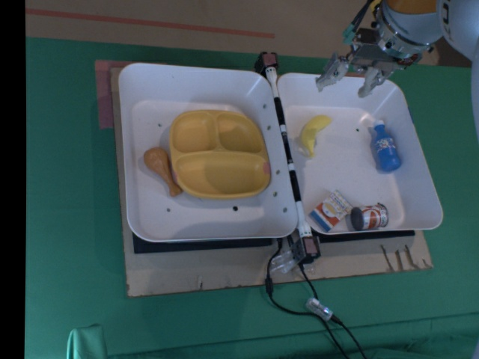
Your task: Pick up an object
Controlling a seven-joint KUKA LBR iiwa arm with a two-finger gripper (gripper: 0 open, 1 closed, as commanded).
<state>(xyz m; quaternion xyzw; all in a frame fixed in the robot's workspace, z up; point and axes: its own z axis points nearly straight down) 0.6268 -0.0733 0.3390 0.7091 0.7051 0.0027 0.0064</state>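
The banana (pixel 314 132), blue bottle (pixel 385 148), carton (pixel 330 211) and can (pixel 370 217) lie apart in the right bin (pixel 419 193), while my gripper (pixel 349 82) hangs open and holding nothing over that bin's far rim, its 2 fingers spread.

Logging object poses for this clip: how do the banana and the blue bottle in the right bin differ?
The banana is yellow and curved; the blue bottle is blue with a white cap and straight-sided. The banana lies near the bin's left wall by the divider, the bottle toward the right wall. The banana looks slightly smaller than the bottle. Both lie flat in the right bin, apart from each other, with the open gripper above the bin's far edge, holding nothing.
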